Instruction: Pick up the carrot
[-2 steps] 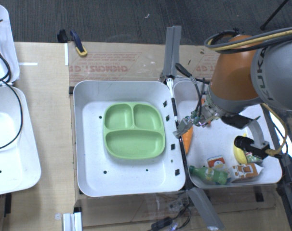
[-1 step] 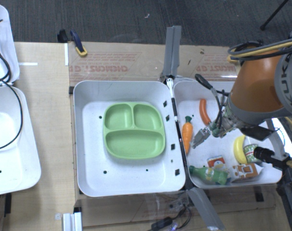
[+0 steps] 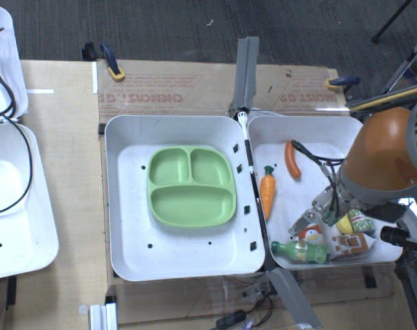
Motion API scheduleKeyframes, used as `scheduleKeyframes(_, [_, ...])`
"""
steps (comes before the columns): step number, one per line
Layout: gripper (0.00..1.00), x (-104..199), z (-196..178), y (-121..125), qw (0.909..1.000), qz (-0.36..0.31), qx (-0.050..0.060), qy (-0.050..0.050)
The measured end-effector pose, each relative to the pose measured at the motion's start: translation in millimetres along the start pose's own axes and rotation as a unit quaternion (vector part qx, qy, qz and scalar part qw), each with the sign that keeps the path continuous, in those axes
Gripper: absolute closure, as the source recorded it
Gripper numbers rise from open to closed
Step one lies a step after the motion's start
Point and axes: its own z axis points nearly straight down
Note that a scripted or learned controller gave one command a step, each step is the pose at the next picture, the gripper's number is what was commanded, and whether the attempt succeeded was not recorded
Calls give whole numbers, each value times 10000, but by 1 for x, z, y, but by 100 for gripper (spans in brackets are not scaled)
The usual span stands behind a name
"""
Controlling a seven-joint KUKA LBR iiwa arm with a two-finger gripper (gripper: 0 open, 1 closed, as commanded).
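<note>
The carrot (image 3: 267, 192), orange with a green top, lies lengthwise along the left wall of the right bin (image 3: 312, 130), top pointing to the far side. My gripper (image 3: 316, 214) hangs below the orange-banded wrist (image 3: 382, 154), low in the right bin's near half. It is to the right of the carrot and a little nearer than it, a short gap away and not touching it. The gripper hovers over a cluster of small items at the bin's near edge.
An orange-red sausage (image 3: 292, 160) lies just beyond and right of the carrot. A green bottle (image 3: 301, 251), a yellow piece (image 3: 345, 223) and packaged items crowd the bin's near right corner. The left bin (image 3: 119, 184) holds a green divided plate (image 3: 192, 186).
</note>
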Motion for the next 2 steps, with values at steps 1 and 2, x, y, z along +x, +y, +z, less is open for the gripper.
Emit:
scheduleKeyframes(1, [0,65,-82,54,9996,-296,-10,-13])
scheduleKeyframes(2, [0,88,-31,132,9999,-25,1,-131])
